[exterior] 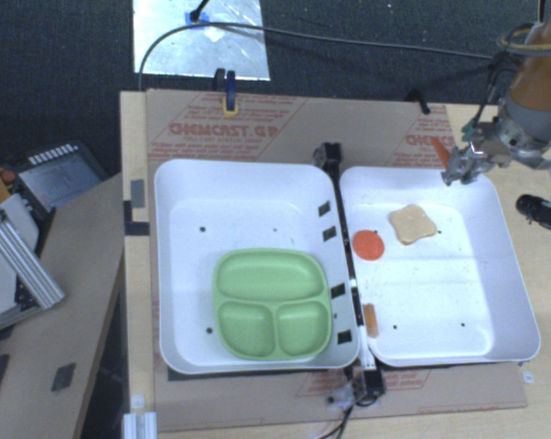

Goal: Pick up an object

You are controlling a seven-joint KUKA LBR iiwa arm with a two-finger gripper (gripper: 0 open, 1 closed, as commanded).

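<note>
The arm [532, 99] reaches in at upper right, its gripper [460, 167] hanging over the right bin's [495, 337] far rim. Inside lie a tan slice [412, 223], a red disc [368, 245] and an orange stick [371, 319]. The left bin [184, 208] holds a green tray [272, 302].
</note>
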